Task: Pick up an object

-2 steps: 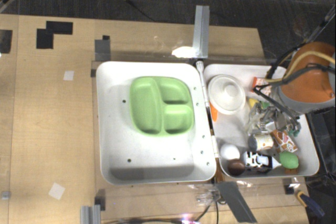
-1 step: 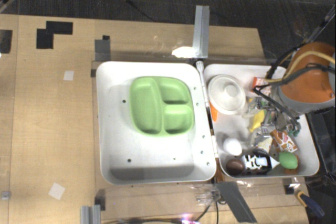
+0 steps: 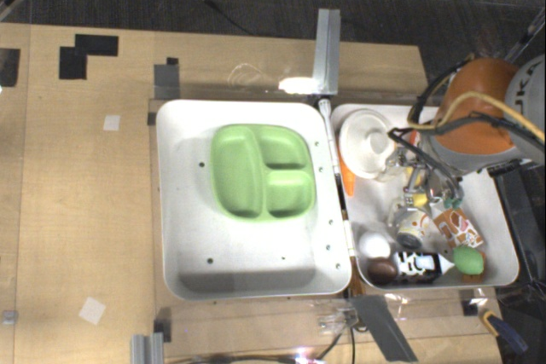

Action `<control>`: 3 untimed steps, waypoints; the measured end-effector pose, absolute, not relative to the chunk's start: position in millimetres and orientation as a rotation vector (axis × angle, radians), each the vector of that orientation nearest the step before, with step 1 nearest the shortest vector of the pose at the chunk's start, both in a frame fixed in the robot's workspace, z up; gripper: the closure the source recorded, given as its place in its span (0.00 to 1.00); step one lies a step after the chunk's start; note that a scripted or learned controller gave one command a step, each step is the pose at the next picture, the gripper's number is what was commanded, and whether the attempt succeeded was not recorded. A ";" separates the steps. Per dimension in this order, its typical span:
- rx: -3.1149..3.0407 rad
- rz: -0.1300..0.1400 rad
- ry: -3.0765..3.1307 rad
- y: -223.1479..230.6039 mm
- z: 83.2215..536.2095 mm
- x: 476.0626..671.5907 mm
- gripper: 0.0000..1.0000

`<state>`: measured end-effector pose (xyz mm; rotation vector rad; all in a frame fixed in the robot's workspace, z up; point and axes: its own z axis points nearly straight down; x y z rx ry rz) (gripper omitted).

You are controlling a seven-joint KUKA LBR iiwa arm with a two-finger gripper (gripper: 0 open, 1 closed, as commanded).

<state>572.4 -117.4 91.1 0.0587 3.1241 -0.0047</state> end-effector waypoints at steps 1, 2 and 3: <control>0.233 -0.004 3.114 -167.0 91.2 538.3 0.00; 0.221 -0.009 3.094 -166.6 106.2 544.4 1.00; 0.344 -0.001 3.105 -146.1 205.9 563.9 1.00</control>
